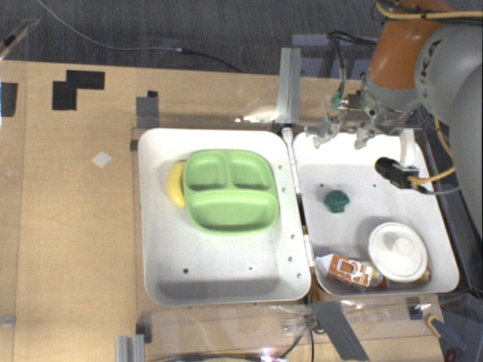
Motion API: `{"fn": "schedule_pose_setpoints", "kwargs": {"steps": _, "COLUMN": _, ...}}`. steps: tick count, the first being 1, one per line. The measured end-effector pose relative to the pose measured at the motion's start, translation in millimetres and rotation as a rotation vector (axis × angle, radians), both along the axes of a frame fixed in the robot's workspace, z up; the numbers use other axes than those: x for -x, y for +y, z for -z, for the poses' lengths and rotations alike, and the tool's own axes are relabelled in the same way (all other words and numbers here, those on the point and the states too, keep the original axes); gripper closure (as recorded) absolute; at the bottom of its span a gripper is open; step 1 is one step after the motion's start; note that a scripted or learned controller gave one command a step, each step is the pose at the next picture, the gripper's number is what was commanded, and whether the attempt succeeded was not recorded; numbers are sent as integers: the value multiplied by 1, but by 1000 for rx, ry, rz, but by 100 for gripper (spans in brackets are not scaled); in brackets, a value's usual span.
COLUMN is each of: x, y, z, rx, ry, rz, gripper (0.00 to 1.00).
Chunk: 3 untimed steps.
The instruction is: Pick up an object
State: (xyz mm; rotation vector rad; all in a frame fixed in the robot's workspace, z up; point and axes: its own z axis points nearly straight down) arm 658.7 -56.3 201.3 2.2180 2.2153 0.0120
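My gripper (343, 136) hangs over the far edge of the right bin (362, 173), fingers spread open with nothing between them. A small dark green object (336, 200) lies in that bin, a little nearer than the gripper. A white round bowl (398, 251) sits at the bin's near right, and an orange-brown packet (350, 271) lies at its near edge. In the left bin (211, 270) a green divided plate (230, 189) rests partly on top of a yellow object (175, 184).
A grey metal post (289, 89) stands behind the seam between the bins. Black cables (400, 173) hang from the arm over the right bin's far right. Wooden bench (68, 225) lies to the left.
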Motion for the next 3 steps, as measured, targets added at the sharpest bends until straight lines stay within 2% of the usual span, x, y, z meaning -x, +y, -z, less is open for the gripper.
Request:
{"fn": "schedule_pose_setpoints", "kwargs": {"steps": 1, "x": 35, "y": -25, "z": 105, "rx": 0, "ry": 7, "rz": 57, "gripper": 0}}
{"fn": "schedule_pose_setpoints", "kwargs": {"steps": 2, "x": 84, "y": -27, "z": 113, "rx": 5, "ry": 0, "rz": -239, "gripper": 0}}
{"fn": "schedule_pose_setpoints", "kwargs": {"steps": 3, "x": 81, "y": -27, "z": 100, "rx": 6, "ry": -9, "rz": -240, "gripper": 100}}
